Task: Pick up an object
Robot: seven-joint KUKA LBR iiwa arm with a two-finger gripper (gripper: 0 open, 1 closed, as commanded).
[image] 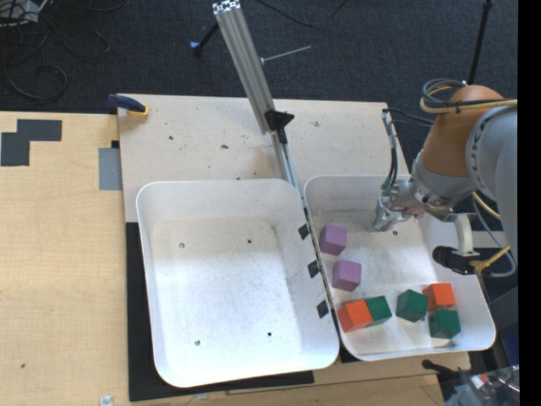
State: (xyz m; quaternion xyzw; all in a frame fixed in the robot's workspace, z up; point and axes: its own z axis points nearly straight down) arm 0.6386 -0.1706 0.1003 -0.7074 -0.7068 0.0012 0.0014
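Note:
The right bin (338, 194) holds several small blocks. Two purple blocks (333, 238) (346, 274) lie near its left wall. Along the front lie an orange block (355, 314) touching a green one (378, 309), another green block (412, 304), a second orange block (439, 295) and a third green block (445, 322). My gripper (387, 219) hangs over the upper middle of this bin, up and to the right of the purple blocks. Nothing shows between its fingers.
The left bin (161, 201) lies beside the right one, with black clips (313, 268) on the shared wall. A slanted aluminium bar (249, 66) rises behind the bins. A blue-and-yellow clamp (128, 104) sits at the bench's back left corner.

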